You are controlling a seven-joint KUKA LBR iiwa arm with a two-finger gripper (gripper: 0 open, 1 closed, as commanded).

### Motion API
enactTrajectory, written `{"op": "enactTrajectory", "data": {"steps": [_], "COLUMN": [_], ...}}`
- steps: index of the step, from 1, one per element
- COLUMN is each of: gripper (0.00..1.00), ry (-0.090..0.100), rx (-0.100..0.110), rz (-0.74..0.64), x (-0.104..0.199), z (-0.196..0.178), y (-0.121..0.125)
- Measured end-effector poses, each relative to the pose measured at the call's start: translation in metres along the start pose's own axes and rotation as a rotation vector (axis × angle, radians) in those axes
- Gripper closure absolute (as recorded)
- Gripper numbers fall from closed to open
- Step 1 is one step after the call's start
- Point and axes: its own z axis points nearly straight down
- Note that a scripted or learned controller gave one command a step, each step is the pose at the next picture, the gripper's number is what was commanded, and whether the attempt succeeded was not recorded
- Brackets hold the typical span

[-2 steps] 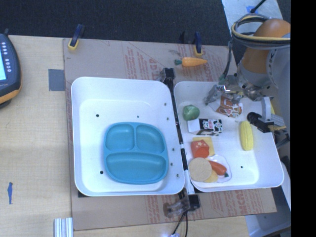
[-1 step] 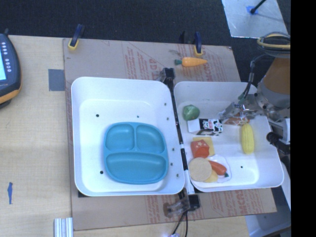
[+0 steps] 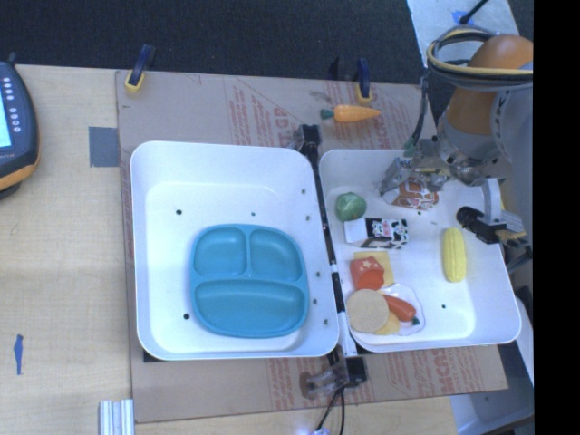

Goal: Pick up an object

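Observation:
The right bin holds several small things. Among them are a green ball-like piece, a black and white carton, a yellow corn cob, a red piece, a round tan disc and an orange-red piece. My gripper hangs low over the bin's far side. It is right above and touching or nearly touching a red and white packet. I cannot make out whether the packet is gripped.
The left bin holds a blue divided plate. An orange toy carrot lies on the cardboard behind the bins, near a blue clamp. A handheld pendant rests at the far left.

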Motion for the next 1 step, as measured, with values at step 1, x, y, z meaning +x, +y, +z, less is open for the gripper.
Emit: {"op": "enactTrajectory", "data": {"steps": [1], "gripper": [0.00], "ry": [0.006], "rx": [-0.009], "rz": [0.006], "x": [-0.0019], "z": [-0.0001], "y": [-0.0101]}}
